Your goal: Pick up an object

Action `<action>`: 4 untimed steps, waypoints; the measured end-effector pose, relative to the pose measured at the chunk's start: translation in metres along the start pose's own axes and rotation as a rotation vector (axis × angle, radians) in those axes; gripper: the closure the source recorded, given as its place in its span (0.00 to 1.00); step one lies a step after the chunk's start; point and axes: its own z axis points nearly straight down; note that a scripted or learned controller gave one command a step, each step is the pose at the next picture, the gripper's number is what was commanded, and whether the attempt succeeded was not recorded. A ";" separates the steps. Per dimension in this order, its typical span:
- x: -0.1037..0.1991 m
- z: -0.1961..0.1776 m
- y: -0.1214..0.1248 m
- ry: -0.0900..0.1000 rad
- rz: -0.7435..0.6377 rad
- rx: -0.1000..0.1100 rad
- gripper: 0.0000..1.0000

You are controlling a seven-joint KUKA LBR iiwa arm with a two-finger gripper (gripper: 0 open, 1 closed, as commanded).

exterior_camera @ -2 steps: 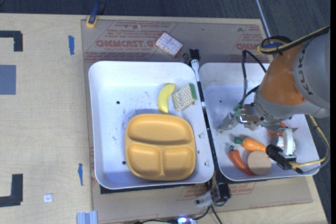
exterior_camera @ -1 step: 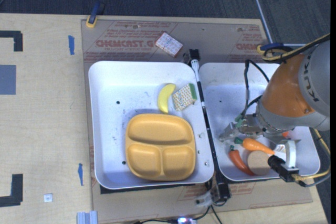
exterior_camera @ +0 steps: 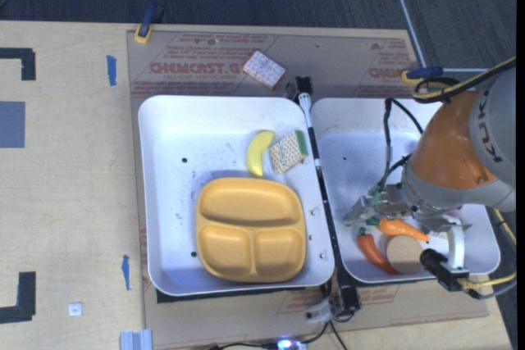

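My gripper (exterior_camera: 371,211) hangs low in the right bin (exterior_camera: 353,152), near its front half, with the grey and orange arm (exterior_camera: 451,160) above it. Just in front of the gripper lie an orange carrot-like piece (exterior_camera: 403,229), a second orange piece (exterior_camera: 372,251) and a tan round object (exterior_camera: 401,256), bunched together at the bin's front. The gripper is beside them; whether it touches any of them is unclear. The left bin (exterior_camera: 164,176) holds a yellow compartment tray (exterior_camera: 250,227), a banana (exterior_camera: 260,152) and a small patterned sponge (exterior_camera: 287,151).
A patterned block (exterior_camera: 263,69) lies on the cardboard behind the bins. A black clip (exterior_camera: 303,86) sits on the wall between the bins. Cables (exterior_camera: 402,119) loop over the right bin's back. Blue clamps (exterior_camera: 147,21) hold the cardboard's edge.
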 end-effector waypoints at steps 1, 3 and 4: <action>-0.001 0.000 0.002 0.002 0.000 0.003 0.00; -0.006 0.000 0.074 -0.001 -0.001 -0.001 1.00; -0.066 0.000 0.014 -0.003 0.002 0.003 1.00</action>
